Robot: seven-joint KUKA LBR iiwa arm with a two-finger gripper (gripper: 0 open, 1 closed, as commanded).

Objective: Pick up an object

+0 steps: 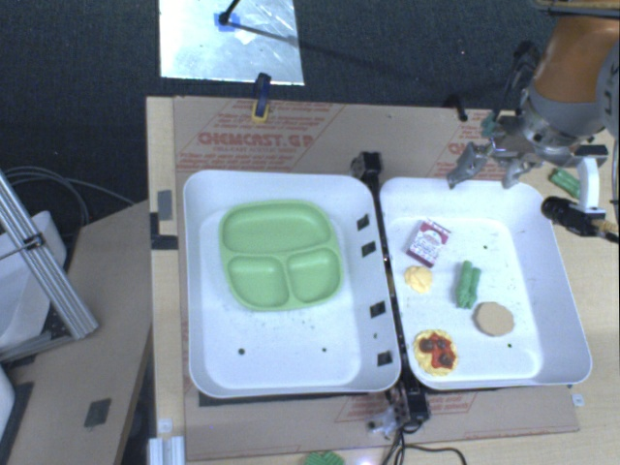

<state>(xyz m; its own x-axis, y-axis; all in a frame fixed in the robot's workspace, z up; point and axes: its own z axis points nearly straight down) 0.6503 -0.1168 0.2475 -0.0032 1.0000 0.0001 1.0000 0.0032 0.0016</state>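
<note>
Overhead, camera view: gripper (490, 166) hangs above the far rim of the right bin (552, 260), fingers spread apart, nothing between them. That height and offset look like a staging pose, clear of the bin walls.

Candidate objects lie loose in the right bin, well apart from the gripper: red packet (427, 242), yellow lump (418, 279), green bean pod (467, 284), tan disc (494, 319), and small pizza (436, 351). Spacing between them leaves room for fingers.

Left bin (203, 260) holds a green divided plate (281, 255), seated flat, probably awkward to pinch.
</note>
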